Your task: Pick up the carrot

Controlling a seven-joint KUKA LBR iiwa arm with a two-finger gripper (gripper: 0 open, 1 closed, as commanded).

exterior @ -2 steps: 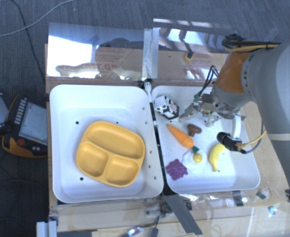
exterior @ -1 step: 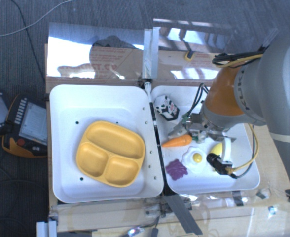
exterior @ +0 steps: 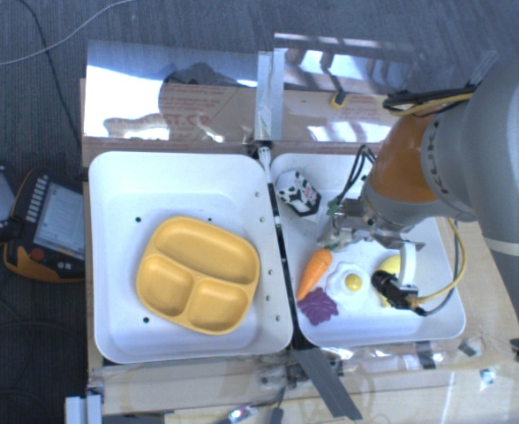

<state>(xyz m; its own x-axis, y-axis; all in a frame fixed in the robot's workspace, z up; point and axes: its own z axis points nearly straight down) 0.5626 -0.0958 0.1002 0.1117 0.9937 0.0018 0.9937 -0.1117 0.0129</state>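
Yellow divided tray (exterior: 198, 275) in left bin (exterior: 118, 184), then in right bin (exterior: 445, 325) carrot (exterior: 313, 273) lying tilted beside purple piece (exterior: 318, 306) and fried egg (exterior: 349, 283), gripper (exterior: 341, 234) just above carrot's top, finger spread impossible to tell.

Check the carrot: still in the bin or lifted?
In the bin. The carrot lies flat on the right bin's floor beside the fried egg, below the claw.

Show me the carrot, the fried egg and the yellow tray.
carrot (exterior: 313, 274), camera view, middle of its orange body
fried egg (exterior: 354, 282), camera view, its yolk
yellow tray (exterior: 198, 251), camera view, floor of its largest compartment
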